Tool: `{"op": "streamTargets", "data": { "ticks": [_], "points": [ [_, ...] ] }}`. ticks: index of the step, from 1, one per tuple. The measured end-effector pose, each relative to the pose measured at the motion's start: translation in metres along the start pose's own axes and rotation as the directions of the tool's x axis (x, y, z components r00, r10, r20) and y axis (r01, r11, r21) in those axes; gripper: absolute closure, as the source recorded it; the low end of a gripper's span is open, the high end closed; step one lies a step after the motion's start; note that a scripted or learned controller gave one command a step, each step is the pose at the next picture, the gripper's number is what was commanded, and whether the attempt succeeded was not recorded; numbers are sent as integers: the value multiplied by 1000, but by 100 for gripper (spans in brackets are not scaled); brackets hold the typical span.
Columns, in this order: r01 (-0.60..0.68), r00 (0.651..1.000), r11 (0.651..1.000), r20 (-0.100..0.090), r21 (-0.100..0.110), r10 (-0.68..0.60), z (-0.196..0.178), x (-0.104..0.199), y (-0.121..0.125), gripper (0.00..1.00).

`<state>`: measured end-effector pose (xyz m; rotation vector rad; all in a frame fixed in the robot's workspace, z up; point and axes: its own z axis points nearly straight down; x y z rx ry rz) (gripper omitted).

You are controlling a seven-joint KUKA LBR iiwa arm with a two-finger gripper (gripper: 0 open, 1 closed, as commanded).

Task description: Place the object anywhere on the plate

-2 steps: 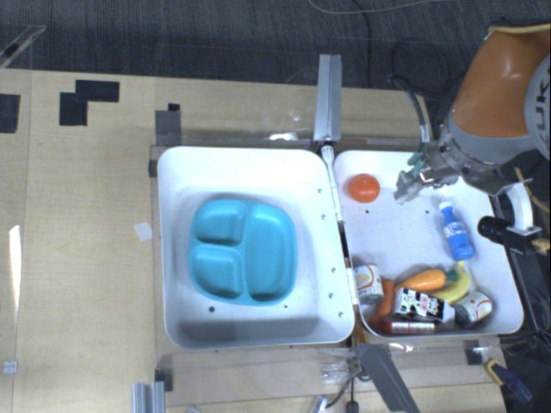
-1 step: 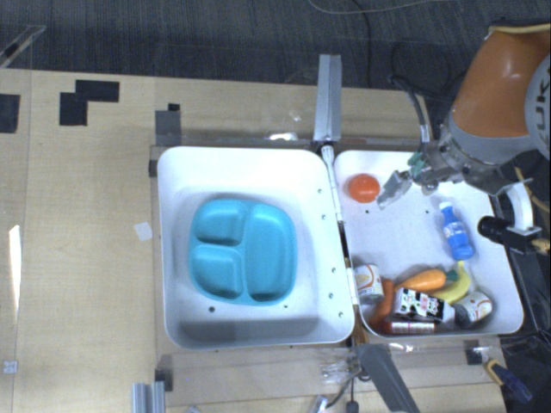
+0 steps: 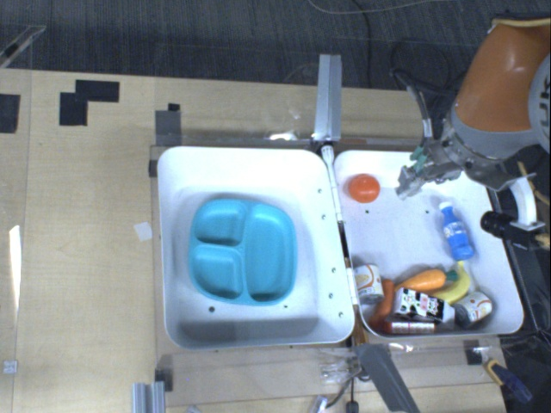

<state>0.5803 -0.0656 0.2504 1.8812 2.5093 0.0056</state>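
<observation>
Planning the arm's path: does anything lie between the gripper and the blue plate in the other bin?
The gripper hangs over the right bin; the orange ball and the bins' shared wall lie toward the blue plate.

light blue plate (image 3: 244, 250) in a white bin (image 3: 181, 179) — orange ball (image 3: 363, 188), blue bottle (image 3: 455, 231).

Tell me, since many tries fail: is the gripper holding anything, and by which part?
Nothing shows between the fingers of the gripper; it hangs above the right white bin, beside the round orange ball.
</observation>
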Motion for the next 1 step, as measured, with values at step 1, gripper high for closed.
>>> {"op": "streamTargets", "data": {
  "ticks": [1],
  "points": [
    [-362, 932, 932, 0, 4, 362, -39, 51, -67, 100]
  ]
}}
